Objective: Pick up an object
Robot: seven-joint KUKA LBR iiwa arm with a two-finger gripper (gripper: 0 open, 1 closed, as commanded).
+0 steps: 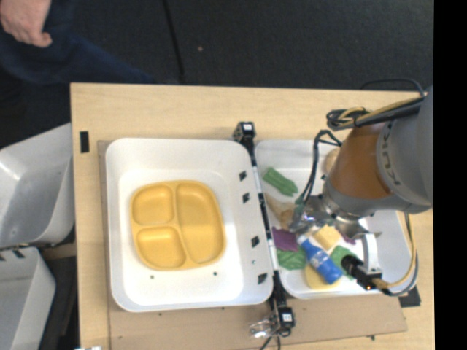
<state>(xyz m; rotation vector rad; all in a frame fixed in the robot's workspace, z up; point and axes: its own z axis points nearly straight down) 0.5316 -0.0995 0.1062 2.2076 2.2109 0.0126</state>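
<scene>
- Camera view: two shallow white bins sit side by side on a pale wooden bench [87, 108], the left bin [117, 268] and the right bin [292, 152] meeting at a dark seam with clips.
- The left bin carries a yellow divided plate [177, 224] with three compartments, lying flat near the bin's middle.
- The arm [379, 162] — grey, with its orange band facing the camera — reaches in from the right and hangs over the right bin.
- The gripper [306, 221] is low over the clutter at the right bin's near-left part; whether it is spread or closed, and whether it has hold of anything, I cannot tell.
- Just beside it lie a blue bottle-like object [322, 261], a pale yellow block [328, 238], a purple piece [283, 240] and a green piece [292, 259] by the seam.
- A green oblong object [280, 181] lies apart, farther up the right bin.
- A person's hand [25, 17] shows at the top left, well off the bench.
</scene>
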